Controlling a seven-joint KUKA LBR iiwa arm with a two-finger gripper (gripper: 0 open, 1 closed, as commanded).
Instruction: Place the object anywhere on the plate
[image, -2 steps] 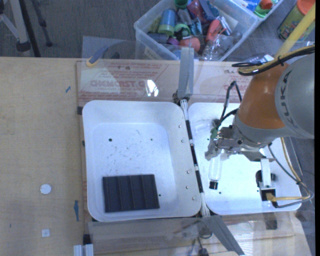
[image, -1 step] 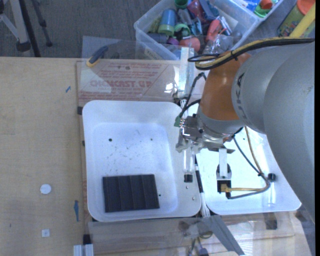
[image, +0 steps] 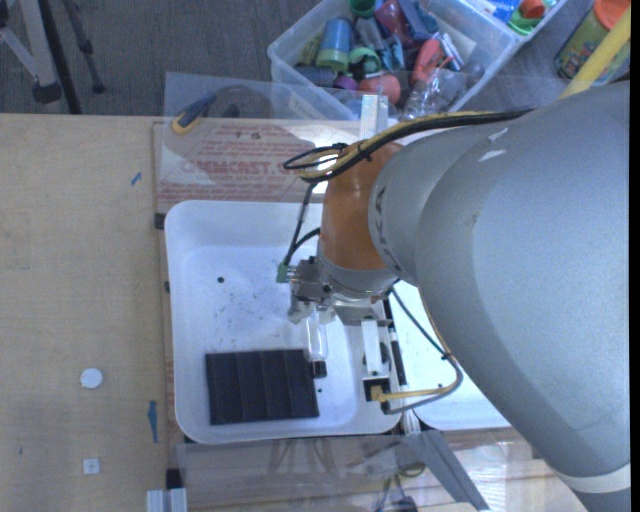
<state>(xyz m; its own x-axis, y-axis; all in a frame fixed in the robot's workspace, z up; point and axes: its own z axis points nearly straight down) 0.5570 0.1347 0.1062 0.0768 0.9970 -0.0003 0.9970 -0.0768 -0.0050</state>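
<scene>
A black ribbed rectangular plate lies flat in the front part of the left white bin. My gripper reaches down into this bin, just above the plate's back right corner. A small dark piece sits at the gripper's tip, against the plate's right edge. Whether it is held or resting there is unclear. The large grey arm with its orange band covers the bin's right side.
The right bin is mostly hidden under the arm. A clear tub of colourful toys stands at the back, behind a flat printed sheet. A small white disc lies on the wooden bench at the left.
</scene>
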